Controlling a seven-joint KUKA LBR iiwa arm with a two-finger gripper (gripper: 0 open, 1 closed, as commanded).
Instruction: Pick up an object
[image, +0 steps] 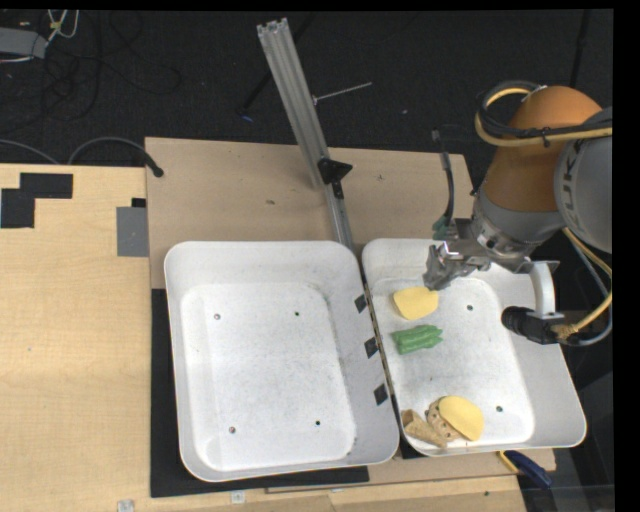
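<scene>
Bins are seen side by side on the wooden surface (80, 330); the left bin (265, 360) is white and shallow, with small dark dots on its floor; a grey metal rail (300, 110) is leaned from the top of the view down to the gap between the bins. In the right bin (520, 400), a green object (417, 339) is laid near the left wall, its long axis running roughly left to right, the right end tilted slightly toward the far side; just beyond it a pale yellow object (415, 302) is laid, wider than deep, with its narrower end pointed left. At the near edge of that bin a yellow rounded piece (462, 416) is rested against a tan piece (425, 428). The pincer (440, 268) is held just above the far edge of the pale yellow object; whether it is released or clenched cannot be told, and nothing is seen gripped in it. The grey arm with its orange band (535, 150) is reached in from the right. No legible writing is made out on the objects.
</scene>
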